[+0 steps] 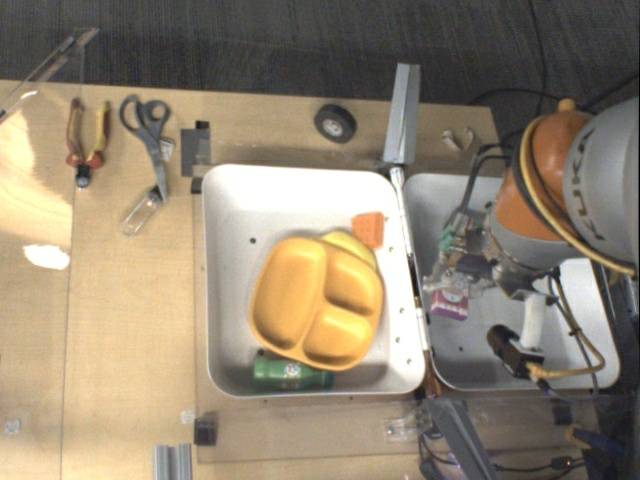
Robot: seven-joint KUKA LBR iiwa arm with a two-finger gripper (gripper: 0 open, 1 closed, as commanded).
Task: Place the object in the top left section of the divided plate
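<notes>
The yellow divided plate (318, 301) lies tilted in the left bin (225, 268), with three sections showing. An orange block (369, 228) rests against the plate's upper right rim. A green bottle (290, 372) lies on its side just below the plate's front edge. My gripper (457, 276) hangs over the left part of the right bin (440, 363), pointing down. A small purple and white packet (449, 302) sits directly under its tips, touching or nearly touching them. Whether the packet is between them is hidden from this angle.
On the bench to the far left lie scissors (150, 138) and red-handled pliers (84, 138). A black tape roll (335, 122) and a grey metal bar (402, 113) stand behind the bins. The bins' shared wall (412, 288) separates the plate from the gripper.
</notes>
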